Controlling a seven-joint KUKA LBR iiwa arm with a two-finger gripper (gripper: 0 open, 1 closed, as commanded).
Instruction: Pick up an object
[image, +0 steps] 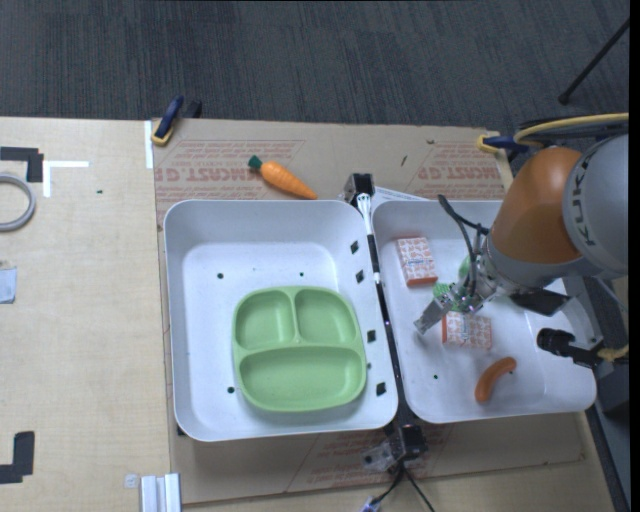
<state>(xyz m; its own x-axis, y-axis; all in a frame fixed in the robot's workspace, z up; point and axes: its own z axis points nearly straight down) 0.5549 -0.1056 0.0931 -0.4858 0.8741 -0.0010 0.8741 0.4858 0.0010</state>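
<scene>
Orange-and-white print: the carton (468, 330) under the gripper is a small boxy pack with a pale face and reddish-orange pattern, lying in the right bin (540, 400) near its middle.
Carton position: it sits just beside and below the gripper (452, 300), between the bin's left wall and the sausage; whether the two touch is unclear.
Second carton (416, 260): same look, pale with orange-red print, lying flat in the upper left part of the right bin, apart from the first.
Carton count: two, both in the right bin.
Sausage (494, 379): one, orange-brown and slightly curved, lying in the lower part of the right bin, near the first carton but apart from it.
Gripper state: I cannot tell; the tool is a small grey and green cluster seen from above, low over the bin floor.
Arm (545, 215): one, grey with an orange band, reaching in from the right over the right bin.
Green plate (298, 350): one, pale green with three compartments, lying in the left bin (200, 260).
Bin count: two white shallow bins, side by side and touching along the middle.
Toy carrot (284, 178): one, orange with a green top, lying on the cardboard (220, 165) behind the left bin, outside both bins.
</scene>
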